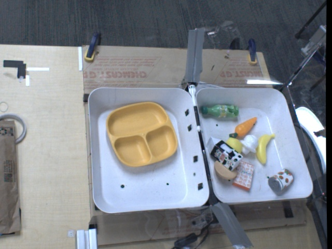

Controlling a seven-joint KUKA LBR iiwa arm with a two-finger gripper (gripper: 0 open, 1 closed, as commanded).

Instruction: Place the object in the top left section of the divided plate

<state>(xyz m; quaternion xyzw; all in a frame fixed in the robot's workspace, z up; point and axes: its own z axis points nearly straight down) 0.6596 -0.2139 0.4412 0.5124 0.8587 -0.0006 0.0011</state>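
Red printing is running across the cardboard sheet behind the bins, upside down from here and too faint to read with certainty. A brown bag is lying cut off at the left edge, its dark print too small to make out.

The yellow divided plate is sitting in the left bin, with all three sections bare. The loose things are all lying in the right bin: a green bottle on its side with an unreadable label, a carrot, a banana, a black-and-white carton partly covering a tan round thing, a small red-patterned box, and a grey, hard-to-identify lump at the near right.
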